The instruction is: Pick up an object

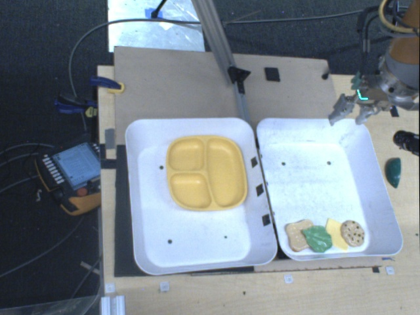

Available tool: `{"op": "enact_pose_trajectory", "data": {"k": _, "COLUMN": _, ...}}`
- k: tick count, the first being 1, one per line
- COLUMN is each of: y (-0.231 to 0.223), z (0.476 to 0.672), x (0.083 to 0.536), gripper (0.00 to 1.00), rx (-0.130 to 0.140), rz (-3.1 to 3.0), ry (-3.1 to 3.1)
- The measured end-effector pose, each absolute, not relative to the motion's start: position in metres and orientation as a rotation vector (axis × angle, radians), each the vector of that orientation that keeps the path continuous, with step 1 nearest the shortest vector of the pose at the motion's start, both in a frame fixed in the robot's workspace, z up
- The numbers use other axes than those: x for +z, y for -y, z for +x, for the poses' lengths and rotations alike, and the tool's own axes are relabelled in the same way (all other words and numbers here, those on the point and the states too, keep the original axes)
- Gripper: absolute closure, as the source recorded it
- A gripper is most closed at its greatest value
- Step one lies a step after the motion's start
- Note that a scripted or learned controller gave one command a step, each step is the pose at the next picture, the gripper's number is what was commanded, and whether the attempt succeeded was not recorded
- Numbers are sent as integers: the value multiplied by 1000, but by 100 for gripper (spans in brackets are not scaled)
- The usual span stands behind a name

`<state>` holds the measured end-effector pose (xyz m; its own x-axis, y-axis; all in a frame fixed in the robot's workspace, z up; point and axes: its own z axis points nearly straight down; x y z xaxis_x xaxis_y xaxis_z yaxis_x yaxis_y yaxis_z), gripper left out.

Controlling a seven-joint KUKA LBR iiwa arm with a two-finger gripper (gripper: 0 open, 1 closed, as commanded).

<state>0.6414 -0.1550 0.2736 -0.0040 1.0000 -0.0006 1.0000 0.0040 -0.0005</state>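
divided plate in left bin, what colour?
Yellow; the divided plate shows plainly in the camera view.

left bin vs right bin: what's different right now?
The left bin holds one yellow divided plate, sitting near its middle; the right bin holds a cluster of small food pieces along its near edge. The gripper hovers open over the right bin's far corner, away from the left bin. Both bins are shallow, white and similar in size.

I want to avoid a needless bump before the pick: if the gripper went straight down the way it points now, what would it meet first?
Probably the far rim of the right bin or bare floor just inside it; depth is unclear. The gripper hangs open there, apart from the toy foods at the near edge.
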Motion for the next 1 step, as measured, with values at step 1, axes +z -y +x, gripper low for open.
{"op": "enact_pose_trajectory", "data": {"k": 1, "y": 155, "z": 642, "x": 275, "gripper": 0, "rx": 2, "rz": 2215, "ry": -2225}}
